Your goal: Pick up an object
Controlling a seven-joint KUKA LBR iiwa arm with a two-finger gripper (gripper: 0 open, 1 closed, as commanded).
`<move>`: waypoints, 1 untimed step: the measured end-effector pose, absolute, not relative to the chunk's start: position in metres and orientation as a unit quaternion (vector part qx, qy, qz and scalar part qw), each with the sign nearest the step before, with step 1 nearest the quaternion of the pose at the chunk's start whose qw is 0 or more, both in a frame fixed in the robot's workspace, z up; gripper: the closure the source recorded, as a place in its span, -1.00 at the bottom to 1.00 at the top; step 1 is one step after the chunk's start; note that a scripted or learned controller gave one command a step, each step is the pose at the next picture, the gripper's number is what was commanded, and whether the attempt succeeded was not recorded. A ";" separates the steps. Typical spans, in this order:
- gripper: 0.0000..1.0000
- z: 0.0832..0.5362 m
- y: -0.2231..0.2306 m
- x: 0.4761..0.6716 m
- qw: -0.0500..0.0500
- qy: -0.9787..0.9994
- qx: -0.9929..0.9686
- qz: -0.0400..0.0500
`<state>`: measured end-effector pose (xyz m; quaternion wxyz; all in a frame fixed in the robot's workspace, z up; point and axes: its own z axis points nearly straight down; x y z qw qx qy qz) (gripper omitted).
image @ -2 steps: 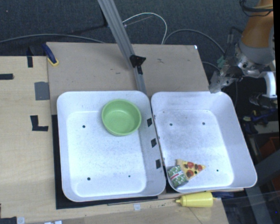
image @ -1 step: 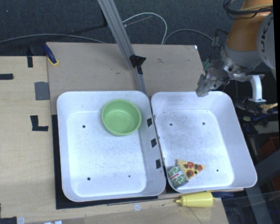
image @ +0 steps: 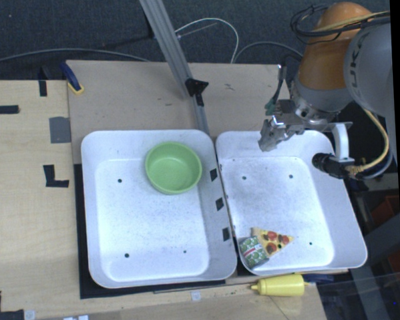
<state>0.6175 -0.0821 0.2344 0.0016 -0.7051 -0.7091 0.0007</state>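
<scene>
You're still at the approach: the grey two-finger gripper [image: 271, 137], grip state unclear, hangs over the right white bin's [image: 325, 250] far rim, so next descend toward the flat pizza-slice toy [image: 272, 240].

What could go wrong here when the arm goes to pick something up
1. The claw hangs over the right bin's far rim, while the pizza slice toy and the small packet lie at the near-left corner: a long reach, so it may miss.
2. Both lie flat and touch each other by the bin wall, so the claw could strike the wall or nudge one aside.
3. The green bowl is wide and may slip.
</scene>
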 end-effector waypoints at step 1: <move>1.00 0.230 -0.023 0.594 0.002 -0.709 -0.705 0.001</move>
